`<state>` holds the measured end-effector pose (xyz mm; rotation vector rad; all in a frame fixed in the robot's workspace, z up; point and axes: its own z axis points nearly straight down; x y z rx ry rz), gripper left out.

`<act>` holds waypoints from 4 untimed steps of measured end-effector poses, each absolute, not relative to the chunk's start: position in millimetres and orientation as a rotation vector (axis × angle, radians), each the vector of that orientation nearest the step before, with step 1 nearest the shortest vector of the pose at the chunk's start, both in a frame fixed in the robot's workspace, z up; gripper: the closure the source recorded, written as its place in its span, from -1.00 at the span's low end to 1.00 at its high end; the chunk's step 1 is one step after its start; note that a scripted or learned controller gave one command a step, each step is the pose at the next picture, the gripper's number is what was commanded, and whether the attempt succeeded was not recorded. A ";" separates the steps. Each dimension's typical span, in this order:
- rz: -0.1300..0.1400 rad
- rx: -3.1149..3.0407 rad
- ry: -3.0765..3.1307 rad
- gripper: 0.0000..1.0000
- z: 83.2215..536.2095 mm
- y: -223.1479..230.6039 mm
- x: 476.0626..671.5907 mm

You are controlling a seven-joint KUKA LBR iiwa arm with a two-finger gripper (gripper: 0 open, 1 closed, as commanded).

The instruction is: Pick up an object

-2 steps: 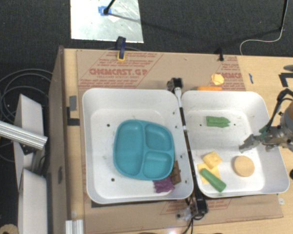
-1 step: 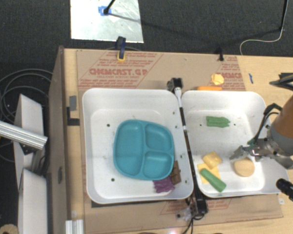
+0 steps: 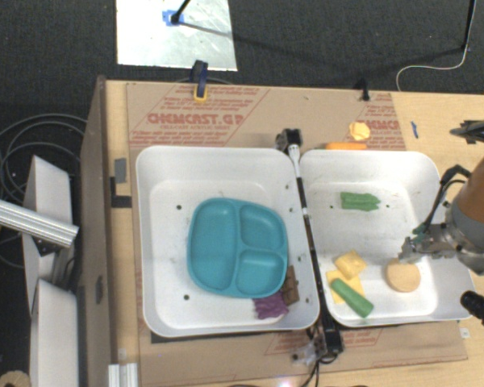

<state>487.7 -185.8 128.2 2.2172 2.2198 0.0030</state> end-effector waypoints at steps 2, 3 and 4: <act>0.000 2.221 2.223 -1.00 82.3 -183.5 486.4; 0.010 2.203 2.224 -1.00 162.9 -153.7 566.7; -0.003 2.224 2.222 -1.00 135.6 -163.8 518.8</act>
